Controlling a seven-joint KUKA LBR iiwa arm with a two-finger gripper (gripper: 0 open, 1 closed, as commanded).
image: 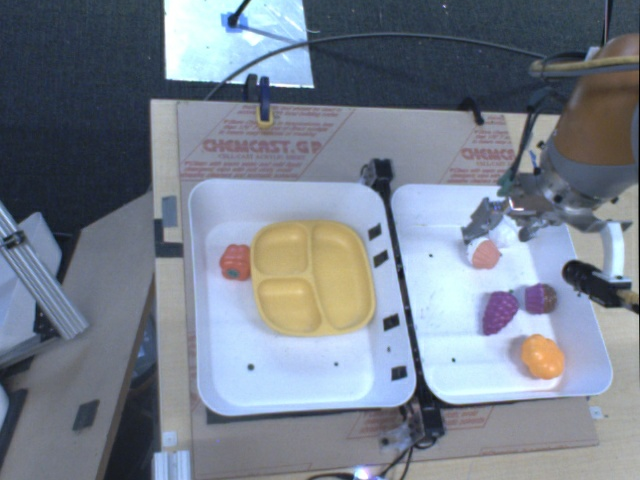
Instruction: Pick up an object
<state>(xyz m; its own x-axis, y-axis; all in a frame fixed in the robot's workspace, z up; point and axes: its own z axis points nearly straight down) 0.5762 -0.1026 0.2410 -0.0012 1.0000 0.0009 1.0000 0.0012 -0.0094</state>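
Observation:
My gripper [503, 226] hangs over the back of the right bin [455, 388], its two grey fingers spread apart and open, with nothing between them. A pale pink-orange fruit [486, 256] lies just below and in front of the left fingertip [478, 224]; whether they touch is unclear. Farther forward in the same bin lie a purple bunch of grapes [500, 311], a small dark purple fruit [541, 297] and an orange fruit [541, 356].
The left bin [215, 368] holds a yellow divided plate [312, 276] and a small red-orange fruit [235, 262] beside its left edge. Black clips run along the seam between the bins [390, 278]. The arm's orange band [600, 108] looms at the right.

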